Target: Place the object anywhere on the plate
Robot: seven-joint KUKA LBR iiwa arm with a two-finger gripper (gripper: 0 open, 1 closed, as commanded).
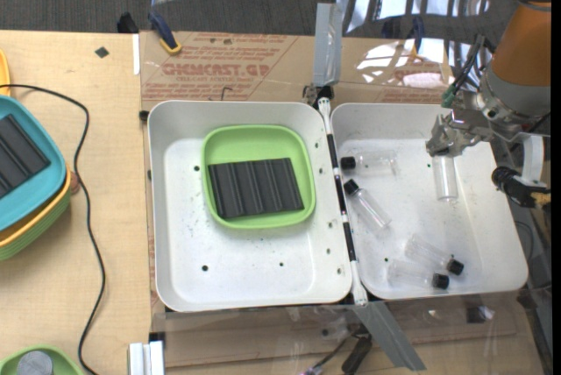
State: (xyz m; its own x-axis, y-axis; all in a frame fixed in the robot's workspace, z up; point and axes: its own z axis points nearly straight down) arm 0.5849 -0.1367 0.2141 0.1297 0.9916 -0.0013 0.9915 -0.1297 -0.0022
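Tube hanging under my gripper, right bin, transport to plate pending.

My gripper (452, 143) sits at 2 o'clock in the right bin (491, 277); a clear tube (446, 179) hangs below it, seemingly pinched at its top, though I cannot tell how far the fingers are closed. Next, I judge: lift, then carry toward 9 o'clock to the green plate (259, 144) with the dark ribbed insert (258, 187) in the left bin (175, 268), then release. Other capped tubes (368, 208) are spares.

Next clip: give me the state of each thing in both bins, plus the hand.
Green plate: in left bin, carrying a dark ridged mat.
Hand: above right bin, clear tube hanging upright beneath it.
Other clear tubes: lying flat in right bin, black caps on.
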